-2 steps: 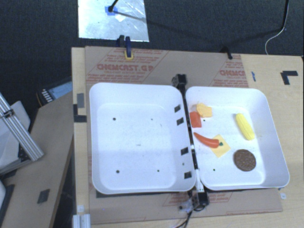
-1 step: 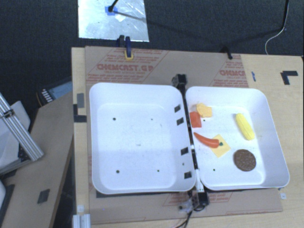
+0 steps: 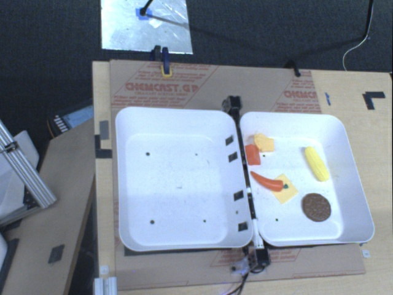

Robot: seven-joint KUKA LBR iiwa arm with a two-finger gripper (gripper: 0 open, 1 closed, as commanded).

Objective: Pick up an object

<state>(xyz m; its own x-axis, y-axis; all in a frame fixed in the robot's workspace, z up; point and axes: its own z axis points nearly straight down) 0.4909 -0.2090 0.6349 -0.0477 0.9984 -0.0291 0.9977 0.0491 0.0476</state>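
The right bin [image 3: 353,165] holds several small food toys. A yellow corn cob [image 3: 316,163] lies toward its right side. A brown round patty [image 3: 316,207] sits near the front right. A red chili pepper [image 3: 267,180] rests partly on a yellow cheese slice [image 3: 286,192]. Close to the divider are an orange-red block [image 3: 252,154] and a pale yellow wedge [image 3: 264,142] just behind it.
The left bin [image 3: 129,165] stands beside the right one on a cardboard sheet [image 3: 184,85]. A blue and yellow clamp [image 3: 164,60] grips the bench's far edge. A foil square [image 3: 146,16] lies on the dark floor beyond. Aluminium framing [image 3: 24,171] stands at the left.
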